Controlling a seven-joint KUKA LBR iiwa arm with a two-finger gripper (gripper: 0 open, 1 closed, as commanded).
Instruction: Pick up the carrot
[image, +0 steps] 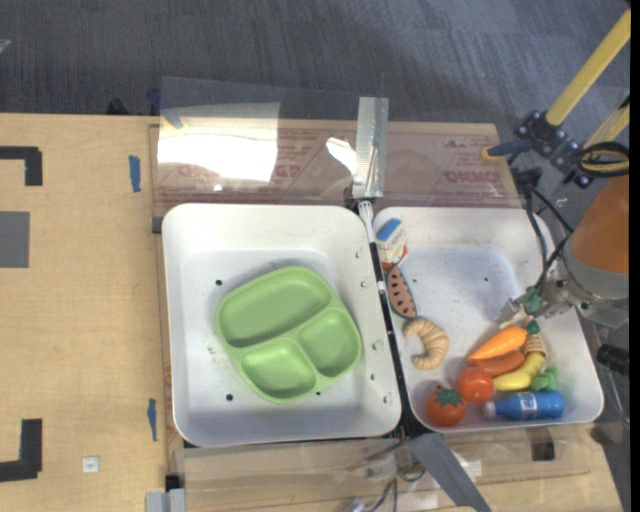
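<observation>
gripper (530, 303) sits at the right side of the right bin (450, 262), its tip right over the leafy end of the carrot (498, 343). too small and dark at the tip to resolve, so cannot tell how the jaws stand, and nothing reads as clamped between them.

key relation: carrot lies just below-left of the gripper tip, touching or nearly touching at its green top. long axis runs diagonal, green end up-right toward the gripper, orange point down-left toward the croissant (429, 341). judgement: the grab probably wants the jaws set across that diagonal near the thick end, a short move down-left from the gripper.

around the carrot: tight pile. yellow banana-like piece (522, 375) just under it, red tomato (476, 384) just below its pointed end, second tomato (446, 405) further left of that, blue bottle (528, 405) below the banana. croissant a little left of the carrot, apart from it. watermelon slice (400, 292) and a small carton (388, 240) up-left of the carrot, along the divider, well apart.

surface: smooth white bin floor, shallow walls. room is poor on the carrot's lower side, open on its upper-left. risk, as judgement: jaws catching the banana piece or the carrot sliding on the slick floor.

left bin (200, 250) holds a green divided plate (288, 331), far left of the carrot, not in play.
</observation>
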